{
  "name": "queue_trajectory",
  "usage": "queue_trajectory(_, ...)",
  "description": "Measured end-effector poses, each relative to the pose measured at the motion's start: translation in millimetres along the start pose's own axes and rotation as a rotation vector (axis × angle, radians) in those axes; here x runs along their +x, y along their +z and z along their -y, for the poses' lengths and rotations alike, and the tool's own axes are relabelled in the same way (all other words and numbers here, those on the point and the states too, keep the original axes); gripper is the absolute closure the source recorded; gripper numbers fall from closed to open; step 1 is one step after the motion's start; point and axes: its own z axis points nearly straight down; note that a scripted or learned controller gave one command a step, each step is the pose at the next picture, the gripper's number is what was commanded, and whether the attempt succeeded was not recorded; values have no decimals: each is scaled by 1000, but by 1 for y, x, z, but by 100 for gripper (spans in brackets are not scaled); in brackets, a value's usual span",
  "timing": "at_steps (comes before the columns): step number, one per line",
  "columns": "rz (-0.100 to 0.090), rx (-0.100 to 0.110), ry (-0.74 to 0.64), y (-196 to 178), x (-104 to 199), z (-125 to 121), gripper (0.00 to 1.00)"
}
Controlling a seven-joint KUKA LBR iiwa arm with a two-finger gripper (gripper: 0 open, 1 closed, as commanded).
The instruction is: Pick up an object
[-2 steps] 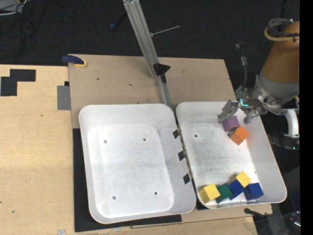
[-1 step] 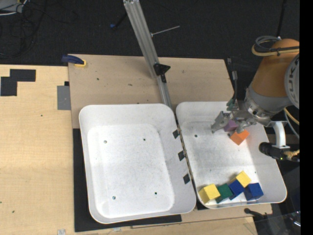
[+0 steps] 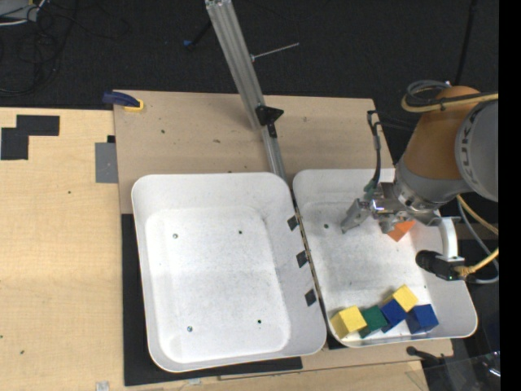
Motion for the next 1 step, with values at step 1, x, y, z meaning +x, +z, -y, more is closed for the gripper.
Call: queue_trajectory(1, 1, -8, 3, 50, 1, -1, 0)
